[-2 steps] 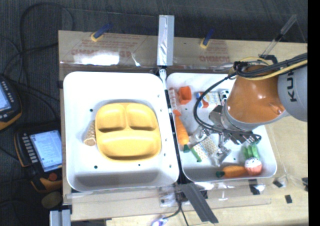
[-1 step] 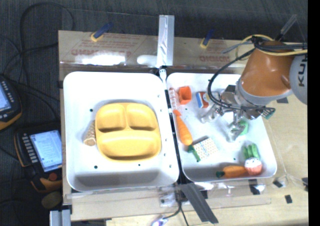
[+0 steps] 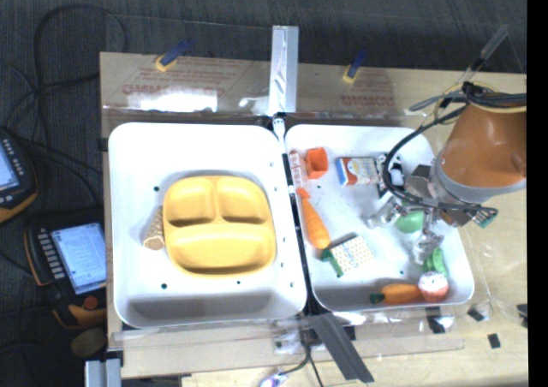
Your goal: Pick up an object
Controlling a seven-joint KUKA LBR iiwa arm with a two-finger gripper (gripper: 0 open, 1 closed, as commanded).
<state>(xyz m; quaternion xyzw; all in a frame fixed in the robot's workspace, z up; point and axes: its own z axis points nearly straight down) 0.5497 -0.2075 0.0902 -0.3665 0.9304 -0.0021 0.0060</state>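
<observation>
From above, we see the robot arm (image 3: 484,150) reaching in from the right over the right-hand bin (image 3: 374,295), its orange band bright above the wrist. The gripper (image 3: 417,227) hangs low over the middle right of that bin, right at a small green object (image 3: 411,222); we cannot tell how its jaws stand, nor whether they grip anything, because cables and metal parts crowd the spot.

Around it the bin holds a scatter of play food. A long carrot (image 3: 314,220) lies along the left wall, an orange block (image 3: 316,161) sits near the top left corner, and a small orange and white carton (image 3: 358,170) rests just right of it. A dotted box (image 3: 349,254) lies near the middle. At the near wall we see a second carrot (image 3: 396,294) beside a red and white piece (image 3: 433,285).

In the left-hand bin (image 3: 137,205) a yellow divided tray (image 3: 219,224) sits in the centre, with a waffle cone (image 3: 154,229) touching its left edge.
</observation>
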